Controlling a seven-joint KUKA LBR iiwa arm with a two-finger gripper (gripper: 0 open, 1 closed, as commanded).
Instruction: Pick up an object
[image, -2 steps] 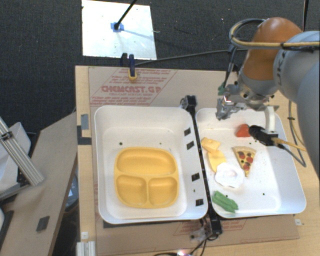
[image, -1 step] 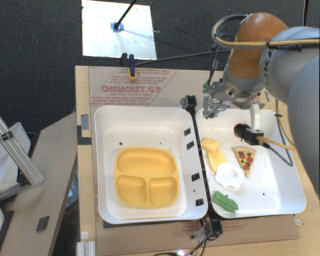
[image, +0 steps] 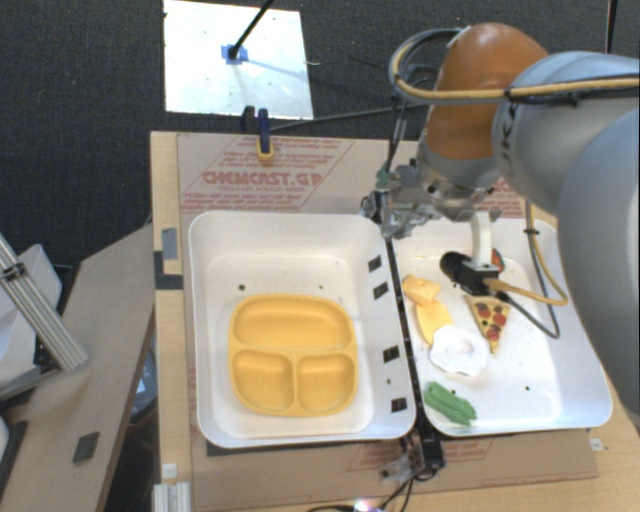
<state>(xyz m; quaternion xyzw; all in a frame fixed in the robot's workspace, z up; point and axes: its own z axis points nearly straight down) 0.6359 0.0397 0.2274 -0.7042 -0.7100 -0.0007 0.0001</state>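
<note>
Arm (image: 575, 140) over right bin (image: 560, 392), claw (image: 397, 216) downward

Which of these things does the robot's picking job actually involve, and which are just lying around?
Likely for the job: gripper, pizza slice, cheese pieces, fried egg and green pod in the right bin; perhaps the yellow divided plate in the left bin.
Just lying about: blue clamp, white sheet, cardboard under the bins.

A brown board (image: 270, 172) with red lettering spans the frame's centre, bearing the left bin (image: 213, 262) and right bin (image: 575, 385) touching side by side. What seems a blue clamp (image: 262, 128) grips its upper edge.
</note>
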